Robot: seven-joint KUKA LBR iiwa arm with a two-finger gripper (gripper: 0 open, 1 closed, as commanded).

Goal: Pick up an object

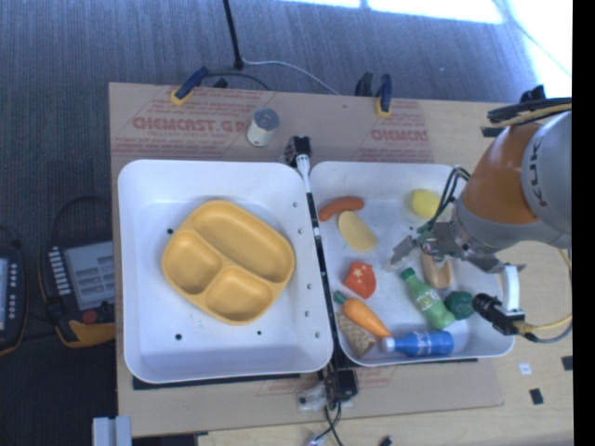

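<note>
My gripper hangs low over the right bin, open, with one grey finger pointing left. Nothing shows between its fingers. Just below it lies a brown bread-like piece, partly under the wrist. A green bottle lies beside that, and a dark green lump sits to its right. A yellow lemon rests just above the gripper. Further left lie a pale yellow piece, a reddish sausage, a red strawberry-like fruit, a carrot and a blue bottle.
The left bin holds a yellow divided plate. A tan item lies in the right bin's front left corner. A small grey-capped spool stands on the board behind the bins. Clamps grip the board's far edge.
</note>
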